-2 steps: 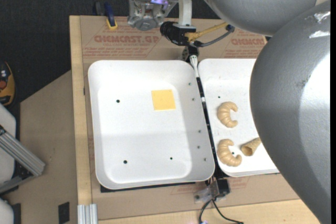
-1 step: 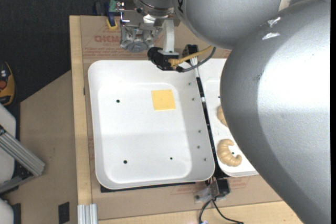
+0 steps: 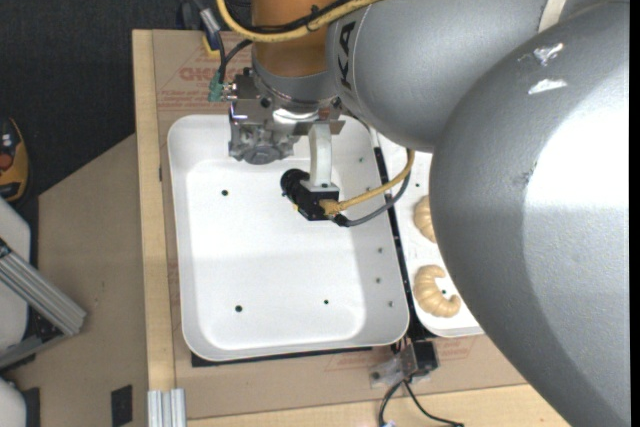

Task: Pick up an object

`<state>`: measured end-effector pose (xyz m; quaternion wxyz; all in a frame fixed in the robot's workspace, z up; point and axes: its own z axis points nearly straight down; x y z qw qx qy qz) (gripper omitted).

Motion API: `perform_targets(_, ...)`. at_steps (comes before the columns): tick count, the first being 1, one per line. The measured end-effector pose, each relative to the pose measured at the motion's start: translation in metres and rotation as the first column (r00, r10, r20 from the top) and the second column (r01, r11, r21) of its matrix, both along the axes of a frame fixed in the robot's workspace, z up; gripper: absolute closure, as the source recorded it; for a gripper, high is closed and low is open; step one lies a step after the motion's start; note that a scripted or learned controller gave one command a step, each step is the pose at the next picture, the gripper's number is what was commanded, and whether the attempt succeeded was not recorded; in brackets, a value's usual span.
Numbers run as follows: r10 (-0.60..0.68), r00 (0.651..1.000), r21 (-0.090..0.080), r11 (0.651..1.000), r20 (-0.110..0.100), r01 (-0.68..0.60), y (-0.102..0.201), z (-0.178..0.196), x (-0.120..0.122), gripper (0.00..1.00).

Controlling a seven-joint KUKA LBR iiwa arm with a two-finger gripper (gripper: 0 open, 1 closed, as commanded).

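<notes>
Grey arm [image 3: 520, 175], tool [image 3: 258, 152] above white bin [image 3: 270, 280] corner

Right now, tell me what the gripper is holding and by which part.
It cannot be told. The gripper sits over the left bin's far end, its underside hidden from above. Two croissants lie in the right bin, apart from it.

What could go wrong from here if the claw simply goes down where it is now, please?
1. The claw hangs over the far end of the left bin, while the croissant-shaped pieces lie in the right bin; a descent here would probably grab nothing.
2. The claw sits close to the left bin's far wall and might strike it on the way down.
</notes>
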<state>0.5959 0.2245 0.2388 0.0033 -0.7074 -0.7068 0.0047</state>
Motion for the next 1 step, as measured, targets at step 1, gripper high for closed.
perform_targets(1,0.001,1.0,0.005,1.0,0.021,-0.001,-0.0161,0.1283,-0.0131,1.0)
